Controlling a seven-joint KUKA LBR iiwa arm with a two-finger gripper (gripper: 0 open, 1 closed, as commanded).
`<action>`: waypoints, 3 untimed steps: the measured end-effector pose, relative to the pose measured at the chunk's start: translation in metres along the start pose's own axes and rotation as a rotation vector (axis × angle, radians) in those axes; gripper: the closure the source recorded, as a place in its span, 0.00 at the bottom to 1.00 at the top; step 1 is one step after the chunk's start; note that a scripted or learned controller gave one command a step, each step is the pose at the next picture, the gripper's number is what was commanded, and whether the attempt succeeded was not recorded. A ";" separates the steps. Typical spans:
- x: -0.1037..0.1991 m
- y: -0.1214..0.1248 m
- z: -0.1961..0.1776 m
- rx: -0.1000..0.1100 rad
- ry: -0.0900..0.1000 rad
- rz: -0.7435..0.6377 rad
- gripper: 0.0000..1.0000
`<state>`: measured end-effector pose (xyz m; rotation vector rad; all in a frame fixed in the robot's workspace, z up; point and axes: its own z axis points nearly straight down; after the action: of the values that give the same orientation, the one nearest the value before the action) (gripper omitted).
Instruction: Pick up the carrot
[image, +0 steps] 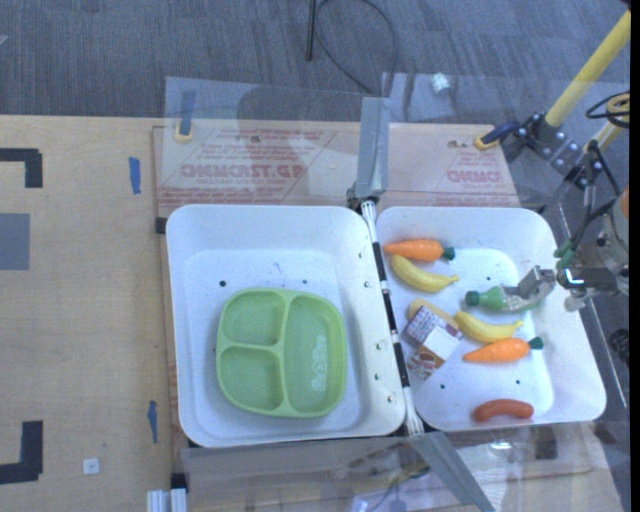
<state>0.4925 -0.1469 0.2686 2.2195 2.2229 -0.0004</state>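
Two orange carrots with green tops lie in the right bin. One carrot is near the bin's back left corner, the other carrot lies toward the front right. My gripper reaches in from the right, low over the bin's right half. Its tip is right beside a small green object. It is above and slightly right of the nearer carrot, apart from it. Nothing orange is at the tip.
The right bin also holds two yellow bananas, a small printed box and a red sausage. A green divided plate sits in the left bin.
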 end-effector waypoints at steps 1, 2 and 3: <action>0.024 -0.012 0.179 -0.004 0.001 0.241 0.00; -0.004 0.009 0.180 -0.008 0.001 0.328 0.00; -0.009 0.008 0.170 -0.011 -0.006 0.337 1.00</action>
<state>0.5001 -0.1563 0.0984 2.5514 1.8119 0.0059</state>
